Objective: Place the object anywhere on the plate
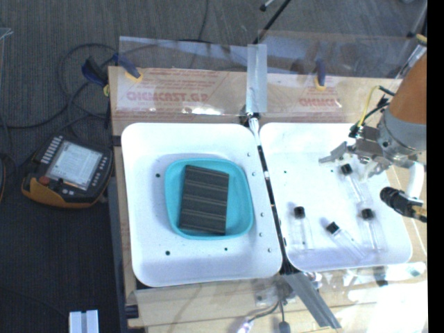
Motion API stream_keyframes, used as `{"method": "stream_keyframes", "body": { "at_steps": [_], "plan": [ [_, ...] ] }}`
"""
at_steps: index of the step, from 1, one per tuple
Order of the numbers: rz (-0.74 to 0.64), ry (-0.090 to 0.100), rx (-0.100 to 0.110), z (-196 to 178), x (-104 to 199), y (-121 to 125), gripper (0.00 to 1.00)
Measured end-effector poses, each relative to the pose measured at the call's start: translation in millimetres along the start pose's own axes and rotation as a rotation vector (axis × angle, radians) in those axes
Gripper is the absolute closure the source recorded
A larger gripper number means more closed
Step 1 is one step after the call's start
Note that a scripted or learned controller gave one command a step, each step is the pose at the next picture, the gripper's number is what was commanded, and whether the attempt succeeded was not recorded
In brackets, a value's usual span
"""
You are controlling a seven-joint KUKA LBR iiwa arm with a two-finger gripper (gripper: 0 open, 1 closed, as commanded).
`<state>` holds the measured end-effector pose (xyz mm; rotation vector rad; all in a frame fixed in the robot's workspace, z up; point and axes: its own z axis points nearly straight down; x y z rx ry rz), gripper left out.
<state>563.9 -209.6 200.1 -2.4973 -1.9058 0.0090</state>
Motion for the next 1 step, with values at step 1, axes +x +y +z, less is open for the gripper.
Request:
{"method": "stream_keyframes", "body": {
  "at_steps": [1],
  "plan": [
    [-0.008, 0.000, -0.004, -173.6, -2.0, -68.8, 0.00]
  ]
}}
